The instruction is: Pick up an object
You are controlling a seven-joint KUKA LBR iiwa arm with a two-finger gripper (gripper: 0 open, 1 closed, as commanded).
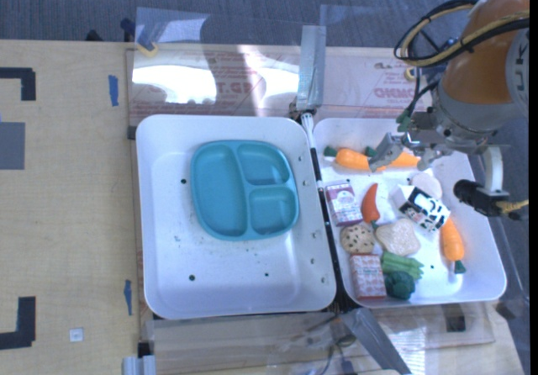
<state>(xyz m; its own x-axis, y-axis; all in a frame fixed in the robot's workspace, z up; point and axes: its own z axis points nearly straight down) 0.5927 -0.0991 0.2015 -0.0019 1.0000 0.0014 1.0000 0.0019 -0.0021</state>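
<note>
The right bin (483,285) holds several toy foods. An orange carrot (351,160) lies at its far left, with another orange piece (405,161) beside it. Nearer lie a red pepper (371,203), a pink box (340,199), a cookie (357,238), a tan bread piece (398,238), a black-and-white item (426,210), a second carrot (452,240), green broccoli (401,275) and a pink packet (366,275). My gripper (402,147) hangs low over the bin's far part, right above the orange piece. Nothing is visibly lifted.
The left bin (160,264) holds a teal divided plate (245,189). A metal divider (311,71) and a clear panel stand behind the bins. The arm's grey body and cables (471,71) cover the right bin's far right corner.
</note>
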